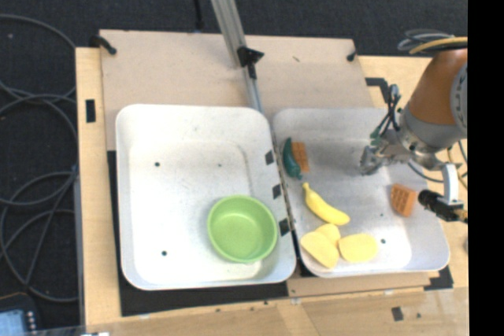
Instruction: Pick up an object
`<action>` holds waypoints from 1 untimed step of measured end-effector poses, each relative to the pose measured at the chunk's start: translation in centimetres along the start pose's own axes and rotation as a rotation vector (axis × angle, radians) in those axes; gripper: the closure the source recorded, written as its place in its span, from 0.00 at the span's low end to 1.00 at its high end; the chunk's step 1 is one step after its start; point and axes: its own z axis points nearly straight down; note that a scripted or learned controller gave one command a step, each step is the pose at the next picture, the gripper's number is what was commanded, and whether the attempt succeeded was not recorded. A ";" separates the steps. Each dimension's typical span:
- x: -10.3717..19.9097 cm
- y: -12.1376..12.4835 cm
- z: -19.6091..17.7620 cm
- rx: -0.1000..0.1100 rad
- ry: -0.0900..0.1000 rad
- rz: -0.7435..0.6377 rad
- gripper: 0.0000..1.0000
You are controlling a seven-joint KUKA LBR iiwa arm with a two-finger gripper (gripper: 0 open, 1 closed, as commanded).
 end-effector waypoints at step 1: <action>-1.0 0.4 -5.8 -0.004 -0.001 0.000 1.00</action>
